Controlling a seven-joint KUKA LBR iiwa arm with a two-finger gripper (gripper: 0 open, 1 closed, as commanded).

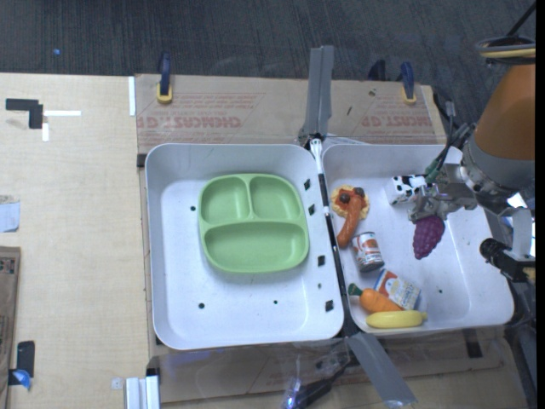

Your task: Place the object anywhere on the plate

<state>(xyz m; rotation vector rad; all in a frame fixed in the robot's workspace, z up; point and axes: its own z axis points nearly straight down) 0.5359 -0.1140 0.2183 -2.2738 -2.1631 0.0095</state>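
A green three-part plate (254,247) lies in the left white bin (170,309). My gripper (426,212) is over the right bin (477,301), at its upper right part. A bunch of purple toy grapes (427,237) hangs from between its fingers, so the gripper is shut on the grapes' top. The grapes sit well to the right of the plate, across the divider between the bins.
The right bin also holds a black-and-white toy cow (404,186) just left of the gripper, an orange toy (349,213), a small can (368,252), a carton (403,290), a carrot (375,300) and a banana (396,319). Clamps hold the cardboard behind.
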